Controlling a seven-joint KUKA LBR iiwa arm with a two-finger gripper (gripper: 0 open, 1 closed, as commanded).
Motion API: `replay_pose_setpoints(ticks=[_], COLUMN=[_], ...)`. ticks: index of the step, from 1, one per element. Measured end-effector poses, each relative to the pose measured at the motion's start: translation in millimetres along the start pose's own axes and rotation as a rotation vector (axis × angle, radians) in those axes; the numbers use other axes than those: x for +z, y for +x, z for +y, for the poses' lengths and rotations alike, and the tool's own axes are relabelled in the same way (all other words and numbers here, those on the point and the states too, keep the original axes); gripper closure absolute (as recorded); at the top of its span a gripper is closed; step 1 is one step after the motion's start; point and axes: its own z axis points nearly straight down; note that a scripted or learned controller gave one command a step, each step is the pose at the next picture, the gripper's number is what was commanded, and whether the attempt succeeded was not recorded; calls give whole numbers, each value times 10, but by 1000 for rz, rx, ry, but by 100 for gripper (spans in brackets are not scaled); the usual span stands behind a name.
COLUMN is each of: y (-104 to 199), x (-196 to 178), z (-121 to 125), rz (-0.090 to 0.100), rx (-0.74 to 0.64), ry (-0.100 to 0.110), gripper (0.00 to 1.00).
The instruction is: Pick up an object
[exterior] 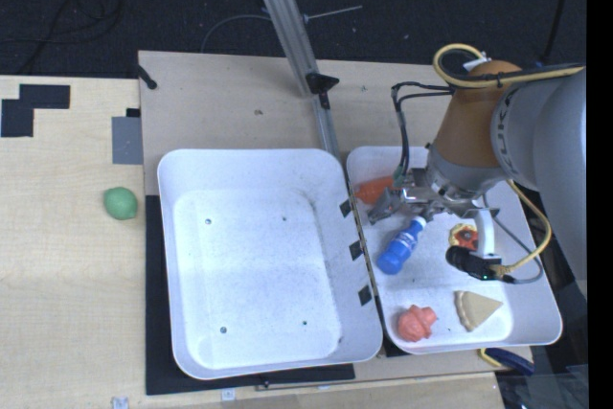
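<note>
My gripper hangs low over the upper left part of the right bin. Just below it a blue bottle with a white cap lies slanted. An orange-red object lies right beside the gripper on its left, partly hidden by it. Nearer the bin's front edge lie a red lumpy object and a tan wedge. A small orange and yellow item sits to the right of the bottle. Nothing shows as held.
The left bin stands next to the right one, with black clips along their shared edge. A green ball rests on the bench to the far left. A slanted metal rail rises behind the bins.
</note>
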Motion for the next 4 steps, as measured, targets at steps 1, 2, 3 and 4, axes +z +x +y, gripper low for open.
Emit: replay_pose_setpoints(ticks=[1,2,3,4], y=[-11,47,24,83], x=[-113,-717,-1144,-1665], z=[1,36,77,2], rz=[0,0,0,0], rx=[2,1,2,2], ry=[-1,-7,-5,-6], gripper=[100,100,100,100])
